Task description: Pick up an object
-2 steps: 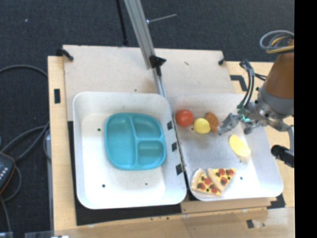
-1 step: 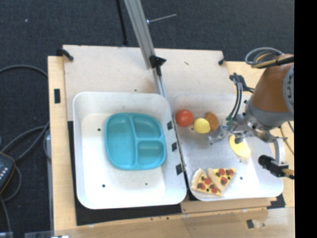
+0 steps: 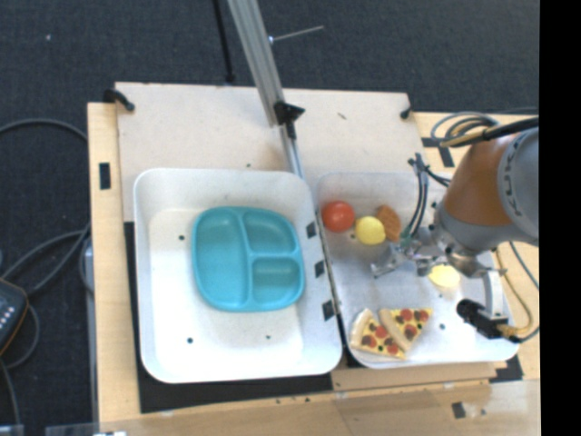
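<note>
Bench, dark carpet around. Left bin holds the teal tray. My gripper is low in the right bin, below the yellow ball and red ball; grip state unclear, nothing visibly held. Pizza slices nearby.

**Arm over the right bin, toy food scattered below**

The left bin holds a turquoise divided tray. In the right bin lie a red ball, a yellow ball, a brown piece, a pale yellow piece and two pizza slices. The gripper hovers low near the yellow ball.
</note>
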Controlling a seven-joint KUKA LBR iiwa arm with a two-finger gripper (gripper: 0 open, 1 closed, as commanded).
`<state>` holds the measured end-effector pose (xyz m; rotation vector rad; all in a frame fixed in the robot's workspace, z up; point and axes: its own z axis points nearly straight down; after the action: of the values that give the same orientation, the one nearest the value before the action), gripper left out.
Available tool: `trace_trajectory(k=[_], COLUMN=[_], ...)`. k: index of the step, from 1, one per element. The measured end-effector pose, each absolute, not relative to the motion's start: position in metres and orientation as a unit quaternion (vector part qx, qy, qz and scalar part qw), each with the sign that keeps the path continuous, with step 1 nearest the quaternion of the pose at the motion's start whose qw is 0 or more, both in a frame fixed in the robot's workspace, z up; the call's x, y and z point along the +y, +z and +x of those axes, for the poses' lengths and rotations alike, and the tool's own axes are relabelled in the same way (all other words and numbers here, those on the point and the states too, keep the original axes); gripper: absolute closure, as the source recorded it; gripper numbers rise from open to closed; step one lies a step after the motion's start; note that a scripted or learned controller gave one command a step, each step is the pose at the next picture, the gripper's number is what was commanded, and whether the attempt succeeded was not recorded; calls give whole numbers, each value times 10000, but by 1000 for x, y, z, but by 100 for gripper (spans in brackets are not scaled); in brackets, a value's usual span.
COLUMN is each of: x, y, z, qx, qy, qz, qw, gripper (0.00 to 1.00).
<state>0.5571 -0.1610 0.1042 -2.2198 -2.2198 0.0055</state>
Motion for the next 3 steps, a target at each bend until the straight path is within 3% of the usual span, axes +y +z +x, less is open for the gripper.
trace_trajectory(k=[1,3], x=[-162,-171], y=[119,236], z=[559,560], qx=[-7052,-7082], qy=[-9,-22], qz=[-7090,-7060], qw=[-17,-41], gripper=[100,100])
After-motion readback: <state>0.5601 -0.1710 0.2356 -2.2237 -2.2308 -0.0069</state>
